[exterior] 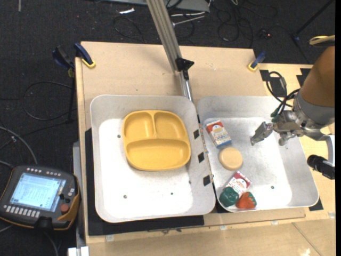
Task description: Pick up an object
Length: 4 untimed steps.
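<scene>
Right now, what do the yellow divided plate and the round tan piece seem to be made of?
The yellow plate looks like moulded plastic: one even colour, rounded rim, soft sheen. The round tan piece looks matte, with a flat top; it may be plastic or wood, I cannot tell which.

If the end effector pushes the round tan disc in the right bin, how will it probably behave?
The round tan disc lies flat on its face, so it would probably slide, not roll. It looks thick and solid, so likely stiff. The small carton stands close above it in the camera view, so a push that way may bump it.
</scene>
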Tool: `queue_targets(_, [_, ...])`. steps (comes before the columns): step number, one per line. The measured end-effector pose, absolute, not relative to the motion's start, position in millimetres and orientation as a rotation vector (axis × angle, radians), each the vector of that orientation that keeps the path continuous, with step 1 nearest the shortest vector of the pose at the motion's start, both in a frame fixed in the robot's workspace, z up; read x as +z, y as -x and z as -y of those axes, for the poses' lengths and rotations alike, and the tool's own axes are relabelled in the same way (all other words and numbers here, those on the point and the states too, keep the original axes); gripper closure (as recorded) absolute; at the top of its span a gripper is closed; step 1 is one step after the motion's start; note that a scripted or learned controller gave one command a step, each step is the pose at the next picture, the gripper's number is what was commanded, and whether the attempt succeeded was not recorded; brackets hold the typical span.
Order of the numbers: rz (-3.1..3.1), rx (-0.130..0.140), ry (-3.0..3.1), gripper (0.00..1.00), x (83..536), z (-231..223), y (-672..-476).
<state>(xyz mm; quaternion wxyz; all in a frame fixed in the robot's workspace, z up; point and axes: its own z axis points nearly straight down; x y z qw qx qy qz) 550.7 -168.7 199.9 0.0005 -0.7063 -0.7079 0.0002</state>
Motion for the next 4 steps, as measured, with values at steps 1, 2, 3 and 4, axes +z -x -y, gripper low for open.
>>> queue_targets(1, [2.222, 0.000, 2.220, 0.00, 200, 169, -550.7])
queue_targets(2, [2.219, 0.004, 2.219, 0.00, 156, 169, -547.3])
queue_targets(3, [2.218, 0.004, 2.220, 0.00, 111, 166, -540.0])
queue_targets(4, [2.223, -0.006, 2.224, 0.00, 100, 166, -542.7])
